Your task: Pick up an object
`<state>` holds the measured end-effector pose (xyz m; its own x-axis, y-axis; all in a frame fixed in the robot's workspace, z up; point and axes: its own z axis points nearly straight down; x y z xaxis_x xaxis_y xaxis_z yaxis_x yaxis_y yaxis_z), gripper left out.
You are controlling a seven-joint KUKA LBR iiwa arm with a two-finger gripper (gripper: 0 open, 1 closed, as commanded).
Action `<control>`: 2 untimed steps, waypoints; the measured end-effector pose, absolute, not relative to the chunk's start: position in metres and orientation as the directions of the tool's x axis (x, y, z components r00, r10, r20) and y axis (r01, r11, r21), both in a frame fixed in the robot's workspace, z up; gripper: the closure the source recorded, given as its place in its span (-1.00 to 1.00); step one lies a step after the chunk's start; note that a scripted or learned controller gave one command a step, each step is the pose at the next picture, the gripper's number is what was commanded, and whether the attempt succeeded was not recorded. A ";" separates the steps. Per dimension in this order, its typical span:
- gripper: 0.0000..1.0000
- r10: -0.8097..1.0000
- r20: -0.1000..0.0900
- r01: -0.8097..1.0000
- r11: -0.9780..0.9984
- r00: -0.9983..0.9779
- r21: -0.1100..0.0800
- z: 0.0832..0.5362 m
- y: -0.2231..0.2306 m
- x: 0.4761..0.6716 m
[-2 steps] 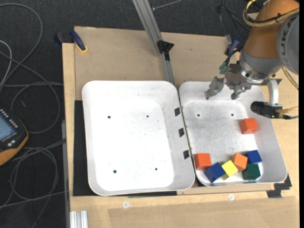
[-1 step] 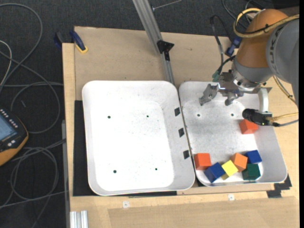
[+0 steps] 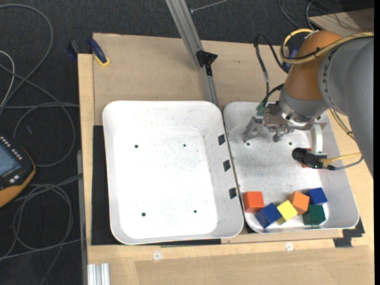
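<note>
A wooden bench [image 3: 148, 64] stands on dark carpet [image 3: 41, 16]. Cables [image 3: 24, 159] loop over the carpet at 9 o'clock. A metal pole [image 3: 189, 34] slants in from 12 o'clock. A handheld pendant [image 3: 10, 165] lies at the 9 o'clock edge.

Wooden bench [image 3: 148, 70] under two white bins [image 3: 119, 159]

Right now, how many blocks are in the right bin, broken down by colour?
Orange blocks: 2
Blue blocks: 2
Yellow block: 1
Green block: 1
Total: 6, clustered along the near edge of the right bin.
</note>
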<state>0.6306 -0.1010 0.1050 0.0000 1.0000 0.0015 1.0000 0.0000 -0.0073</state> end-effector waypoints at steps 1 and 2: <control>1.00 1.000 0.001 1.000 0.000 0.000 0.002 0.120 -0.101 0.633; 1.00 1.000 -0.001 1.000 -0.001 0.001 0.007 0.178 -0.106 0.627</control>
<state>0.6269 -0.1063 0.1784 0.0006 1.0000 -0.0011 1.0000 -0.0005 0.0073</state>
